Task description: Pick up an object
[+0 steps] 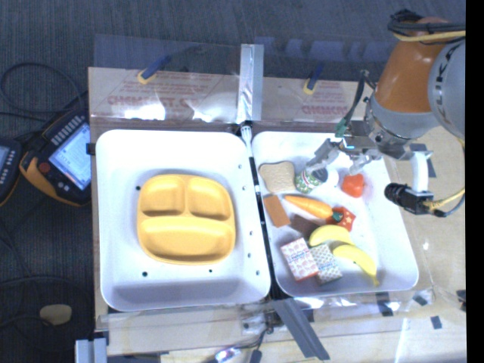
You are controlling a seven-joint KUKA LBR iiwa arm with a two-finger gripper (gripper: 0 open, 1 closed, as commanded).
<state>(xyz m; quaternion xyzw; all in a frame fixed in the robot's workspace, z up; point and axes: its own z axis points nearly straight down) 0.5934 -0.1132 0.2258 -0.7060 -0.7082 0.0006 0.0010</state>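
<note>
Jaws hover between green can and tomato.

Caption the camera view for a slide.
Gripper over the right bin of toy food, beside a green can; yellow tray in the left bin.

We see the arm entering from the right, its orange band sitting above the grey wrist. The wrist angles down and toward the left, with the gripper low over the right-hand bin. Finger spacing is not resolvable at this angle.
</note>
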